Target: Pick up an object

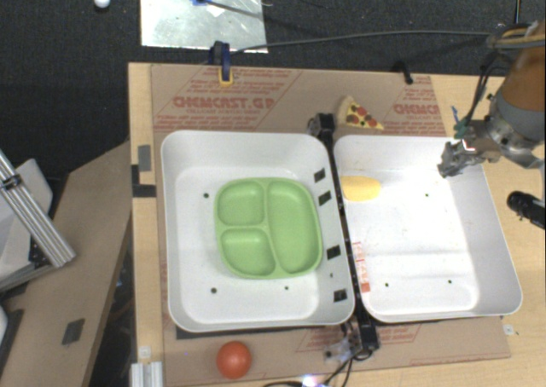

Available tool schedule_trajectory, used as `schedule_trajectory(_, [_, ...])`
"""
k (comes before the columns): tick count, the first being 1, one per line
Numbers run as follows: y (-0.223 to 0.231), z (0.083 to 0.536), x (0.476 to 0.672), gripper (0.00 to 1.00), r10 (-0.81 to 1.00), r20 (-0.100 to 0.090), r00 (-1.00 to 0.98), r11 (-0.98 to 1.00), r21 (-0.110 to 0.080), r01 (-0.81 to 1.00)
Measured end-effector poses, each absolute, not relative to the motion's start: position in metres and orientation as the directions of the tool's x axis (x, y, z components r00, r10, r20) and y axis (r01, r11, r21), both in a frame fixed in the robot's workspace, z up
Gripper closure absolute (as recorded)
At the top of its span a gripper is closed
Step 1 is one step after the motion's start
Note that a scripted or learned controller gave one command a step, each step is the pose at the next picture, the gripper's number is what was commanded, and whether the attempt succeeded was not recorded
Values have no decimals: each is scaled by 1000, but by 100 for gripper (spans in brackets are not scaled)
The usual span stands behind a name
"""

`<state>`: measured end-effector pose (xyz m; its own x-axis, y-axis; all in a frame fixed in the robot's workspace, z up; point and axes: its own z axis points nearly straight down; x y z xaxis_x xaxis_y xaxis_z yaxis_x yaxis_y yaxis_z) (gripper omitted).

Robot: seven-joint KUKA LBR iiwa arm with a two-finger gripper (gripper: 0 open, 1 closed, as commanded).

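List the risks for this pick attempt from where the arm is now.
1. The gripper sits at the right bin's far right edge, well away from the yellow object, so a straight descent would likely close on nothing.
2. That object lies near the wall by the divider, so a finger may strike the wall.
3. The pizza slice and red ball lie outside both bins, probably unreachable.

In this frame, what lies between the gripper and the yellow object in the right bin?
In the camera view, only bare white bin floor separates the gripper from the pale yellow oval object.
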<state>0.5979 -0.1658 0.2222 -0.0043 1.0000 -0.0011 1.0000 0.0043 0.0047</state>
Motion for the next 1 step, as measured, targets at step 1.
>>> schedule_trajectory(1, [-110, 234, 597, 100, 1000, 1, -10, 10, 3, 1000])
